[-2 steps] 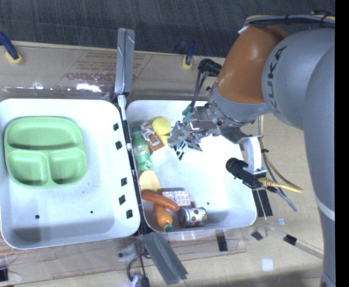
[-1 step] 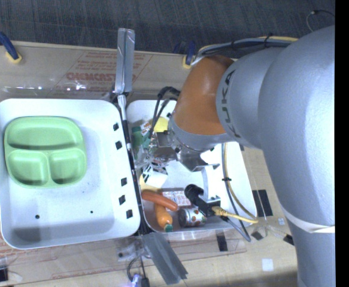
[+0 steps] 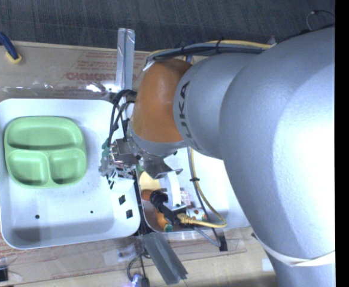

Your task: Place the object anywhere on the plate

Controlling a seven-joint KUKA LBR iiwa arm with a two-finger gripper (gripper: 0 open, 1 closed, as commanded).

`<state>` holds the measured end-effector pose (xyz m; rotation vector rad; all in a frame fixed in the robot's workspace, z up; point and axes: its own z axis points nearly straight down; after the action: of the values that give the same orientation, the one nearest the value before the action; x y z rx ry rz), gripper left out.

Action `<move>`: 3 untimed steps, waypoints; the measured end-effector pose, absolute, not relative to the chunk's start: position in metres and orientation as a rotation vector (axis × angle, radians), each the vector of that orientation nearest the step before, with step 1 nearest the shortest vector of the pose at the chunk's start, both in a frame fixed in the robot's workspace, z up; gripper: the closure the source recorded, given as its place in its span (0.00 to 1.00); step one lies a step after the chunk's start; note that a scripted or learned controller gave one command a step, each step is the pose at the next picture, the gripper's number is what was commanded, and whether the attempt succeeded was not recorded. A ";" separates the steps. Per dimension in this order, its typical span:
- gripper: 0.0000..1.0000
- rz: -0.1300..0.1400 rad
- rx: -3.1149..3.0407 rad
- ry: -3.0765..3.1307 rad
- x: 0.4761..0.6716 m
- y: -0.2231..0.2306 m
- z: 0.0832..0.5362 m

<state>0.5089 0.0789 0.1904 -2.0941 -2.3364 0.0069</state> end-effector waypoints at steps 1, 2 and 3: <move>1.00 0.006 -2.157 -2.280 0.514 0.189 0.210; 0.00 0.006 -2.158 -2.279 0.514 0.188 0.210; 0.00 0.007 -2.196 -2.243 0.517 0.207 0.196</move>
<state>0.5170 0.2070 0.1963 -2.1961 -2.2434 0.0072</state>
